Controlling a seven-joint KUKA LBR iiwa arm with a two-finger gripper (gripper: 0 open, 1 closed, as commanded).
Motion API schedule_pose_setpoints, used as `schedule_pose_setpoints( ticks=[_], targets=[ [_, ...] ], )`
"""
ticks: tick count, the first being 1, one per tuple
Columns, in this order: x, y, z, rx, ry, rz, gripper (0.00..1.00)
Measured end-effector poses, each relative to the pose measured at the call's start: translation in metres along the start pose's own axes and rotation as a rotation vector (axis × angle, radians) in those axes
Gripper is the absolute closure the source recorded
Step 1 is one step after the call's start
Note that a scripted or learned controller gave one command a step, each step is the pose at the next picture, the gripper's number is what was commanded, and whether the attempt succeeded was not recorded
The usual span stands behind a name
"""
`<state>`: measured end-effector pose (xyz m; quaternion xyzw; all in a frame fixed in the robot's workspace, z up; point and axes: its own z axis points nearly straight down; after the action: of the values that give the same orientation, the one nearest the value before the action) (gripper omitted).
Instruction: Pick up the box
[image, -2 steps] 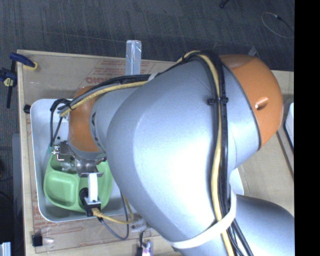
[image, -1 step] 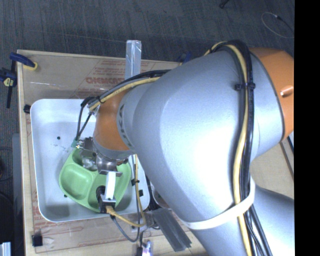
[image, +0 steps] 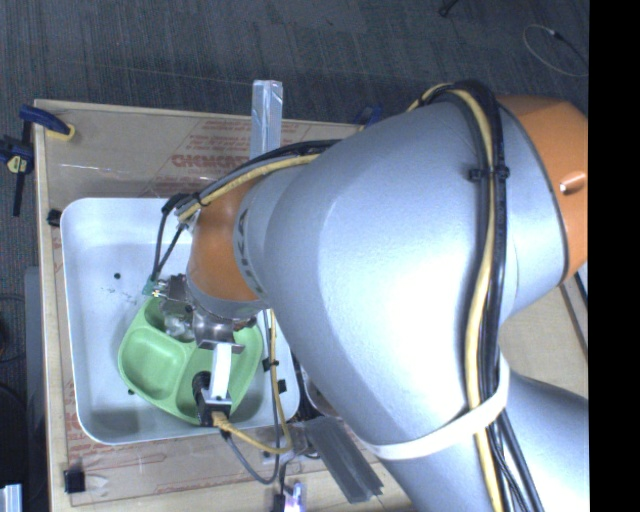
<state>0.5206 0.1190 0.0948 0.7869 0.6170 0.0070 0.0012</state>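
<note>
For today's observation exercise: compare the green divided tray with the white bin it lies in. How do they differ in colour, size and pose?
Colour: the green divided tray is bright green; the white bin is plain white.
Size: the tray covers only part of the bin's floor; the bin is far larger.
Pose: the tray sits askew to the bin's walls; the bin lies square on the bench.
Shared: both are shallow, open-topped containers.

The green tray (image: 150, 358) looks like smooth plastic (slightly glossy), inside a matt white bin (image: 90, 260).
</note>
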Motion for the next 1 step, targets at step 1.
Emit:
schedule_pose_setpoints(
  ticks=[1],
  targets=[
    [0.0, 0.0, 0.0, 0.0, 0.0, 0.0, 0.0]
  ],
)
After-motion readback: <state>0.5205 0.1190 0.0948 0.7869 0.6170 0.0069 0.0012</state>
